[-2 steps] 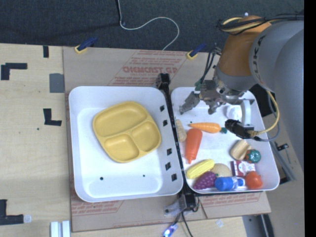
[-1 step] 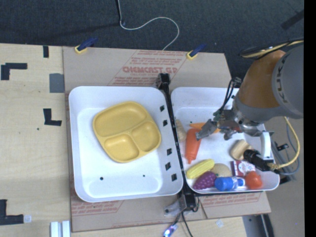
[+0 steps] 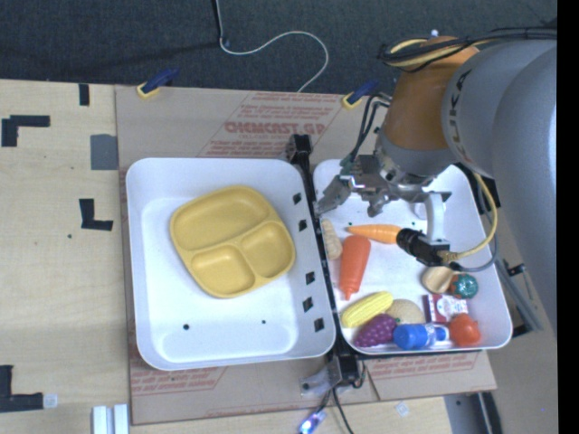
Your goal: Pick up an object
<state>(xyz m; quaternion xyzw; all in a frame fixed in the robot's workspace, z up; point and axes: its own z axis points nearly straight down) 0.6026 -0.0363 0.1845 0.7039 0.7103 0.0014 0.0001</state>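
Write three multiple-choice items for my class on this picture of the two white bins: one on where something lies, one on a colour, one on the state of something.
1. Where does the divided plate lie?
A. In the left bin
B. In the right bin
C. On the cardboard behind the bins

2. What colour is the divided plate?
A. Blue
B. Yellow
C. Red

3. How does the corn cob stand with regard to the gripper?
A. Clamped in the jaws
B. Lying in the right bin, apart from the gripper
C. Hanging in the air above the left bin

Key:
1. A, since the plate rests on the floor of the left bin.
2. B, its whole surface is yellow.
3. B, the cob lies near the front of the right bin among the other toy foods, while the gripper hangs over that bin's far end.
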